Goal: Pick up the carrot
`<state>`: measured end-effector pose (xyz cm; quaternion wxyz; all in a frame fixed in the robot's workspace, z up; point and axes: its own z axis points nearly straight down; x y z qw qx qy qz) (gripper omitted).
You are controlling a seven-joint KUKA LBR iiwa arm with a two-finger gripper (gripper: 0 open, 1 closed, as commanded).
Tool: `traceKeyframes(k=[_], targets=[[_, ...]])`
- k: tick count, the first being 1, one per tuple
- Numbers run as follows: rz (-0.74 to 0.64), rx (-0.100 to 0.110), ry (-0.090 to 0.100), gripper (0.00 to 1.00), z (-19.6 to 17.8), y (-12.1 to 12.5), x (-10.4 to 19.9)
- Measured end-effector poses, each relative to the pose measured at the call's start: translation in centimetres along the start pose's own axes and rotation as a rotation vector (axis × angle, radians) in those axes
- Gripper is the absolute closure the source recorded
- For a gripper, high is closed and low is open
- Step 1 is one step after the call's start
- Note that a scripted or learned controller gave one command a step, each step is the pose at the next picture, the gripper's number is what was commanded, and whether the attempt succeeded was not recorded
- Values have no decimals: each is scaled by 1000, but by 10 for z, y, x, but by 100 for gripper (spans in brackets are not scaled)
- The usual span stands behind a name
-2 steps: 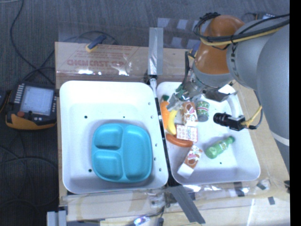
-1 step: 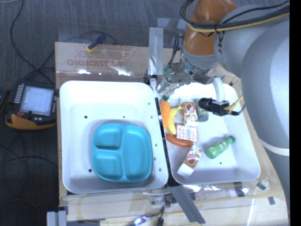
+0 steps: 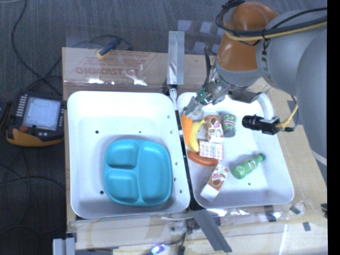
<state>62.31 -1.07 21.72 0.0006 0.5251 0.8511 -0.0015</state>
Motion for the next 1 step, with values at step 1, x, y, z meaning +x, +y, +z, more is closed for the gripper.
traceKeyframes(k=[1], targets=[[15,0,1,100,-11,-65,-6]])
